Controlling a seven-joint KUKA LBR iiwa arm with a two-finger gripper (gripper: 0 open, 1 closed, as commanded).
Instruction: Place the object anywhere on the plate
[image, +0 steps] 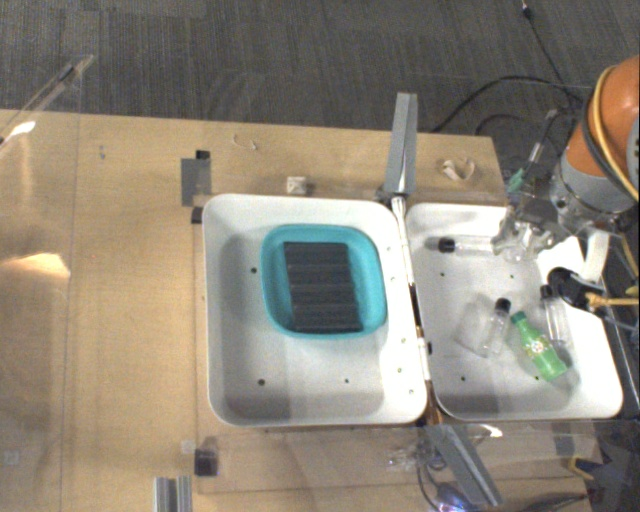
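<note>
1. While the hand (520, 232) hangs over the back of the right bin (470, 395), I cannot tell how far it is open, nor see anything in its grip.
2. I count three clear bottles in that bin: one with a black cap (462, 243) under the hand, a second (487, 326) mid-bin, and a green one (538, 346) to its right.
3. I judge them light, stiff, slick and prone to roll.
4. I would grip across the body, square to the long axis.
5. I see the plate (323, 279), teal with a dark insert, in the left bin (235, 385), well apart.
</note>
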